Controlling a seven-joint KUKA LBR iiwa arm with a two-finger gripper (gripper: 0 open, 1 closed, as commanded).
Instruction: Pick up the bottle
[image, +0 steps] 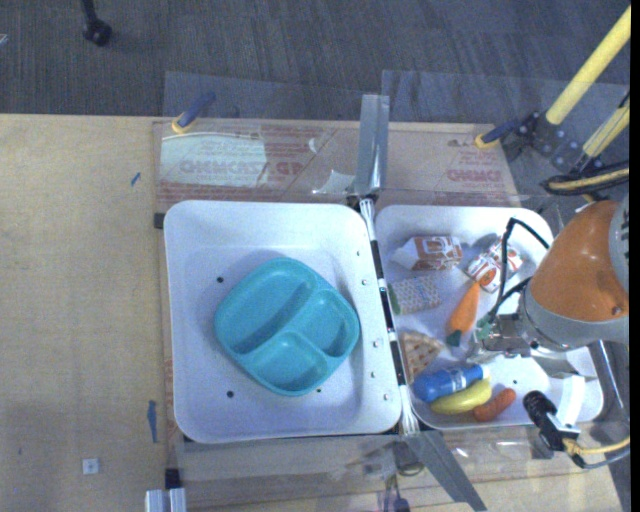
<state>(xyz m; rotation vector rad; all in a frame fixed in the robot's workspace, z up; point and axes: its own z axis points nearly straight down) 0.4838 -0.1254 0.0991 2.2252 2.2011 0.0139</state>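
Observation:
The blue bottle (447, 382) with a white cap end lies on its side near the front of the right bin (520, 218). It rests against a yellow banana (460, 400). My gripper (490, 336) hangs over the right bin's middle, just above and to the right of the bottle, beside an orange carrot (463, 310). The orange-banded wrist (580, 272) covers the bin's right part. Nothing shows in the gripper's grasp.
The right bin also holds a red sausage (495, 403), a waffle-like slice (421, 351), a cracker (418, 293), a brown box (437, 252) and a red-white packet (490, 268). A teal divided plate (287, 325) lies in the left bin (200, 260).

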